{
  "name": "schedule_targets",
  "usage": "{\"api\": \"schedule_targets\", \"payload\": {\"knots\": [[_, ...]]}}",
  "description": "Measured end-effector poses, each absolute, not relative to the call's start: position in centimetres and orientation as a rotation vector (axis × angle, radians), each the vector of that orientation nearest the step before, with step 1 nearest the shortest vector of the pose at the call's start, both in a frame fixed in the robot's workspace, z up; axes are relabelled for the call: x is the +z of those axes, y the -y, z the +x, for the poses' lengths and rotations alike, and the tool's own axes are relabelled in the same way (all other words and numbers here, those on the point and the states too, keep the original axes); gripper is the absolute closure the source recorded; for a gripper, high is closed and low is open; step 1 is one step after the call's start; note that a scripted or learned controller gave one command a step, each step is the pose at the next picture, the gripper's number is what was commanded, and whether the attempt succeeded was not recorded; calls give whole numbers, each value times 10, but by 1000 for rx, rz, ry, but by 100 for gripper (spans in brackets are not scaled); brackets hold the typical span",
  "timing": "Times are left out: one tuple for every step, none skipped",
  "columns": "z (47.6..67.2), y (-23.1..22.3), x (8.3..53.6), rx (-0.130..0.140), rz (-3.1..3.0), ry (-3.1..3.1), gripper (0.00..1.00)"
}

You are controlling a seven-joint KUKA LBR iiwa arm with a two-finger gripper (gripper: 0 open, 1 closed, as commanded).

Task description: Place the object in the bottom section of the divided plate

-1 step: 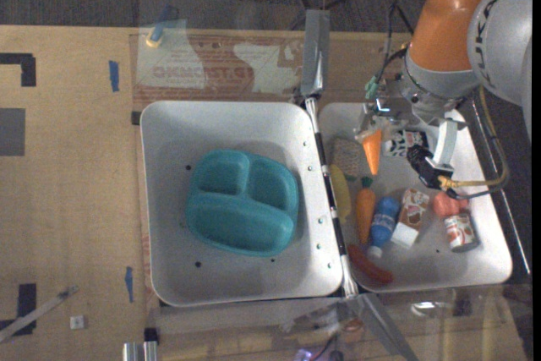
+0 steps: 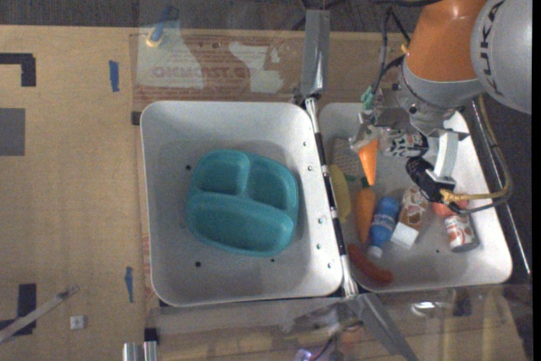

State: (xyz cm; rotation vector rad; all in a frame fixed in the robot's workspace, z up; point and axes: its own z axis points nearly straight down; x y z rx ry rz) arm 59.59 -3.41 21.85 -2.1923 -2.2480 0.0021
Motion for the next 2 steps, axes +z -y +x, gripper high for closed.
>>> {"api": "schedule_targets", "payload": {"knots": [[606, 12, 184, 3, -2273, 2164, 100], [607, 14, 195, 0, -2277, 2163, 100]]}}
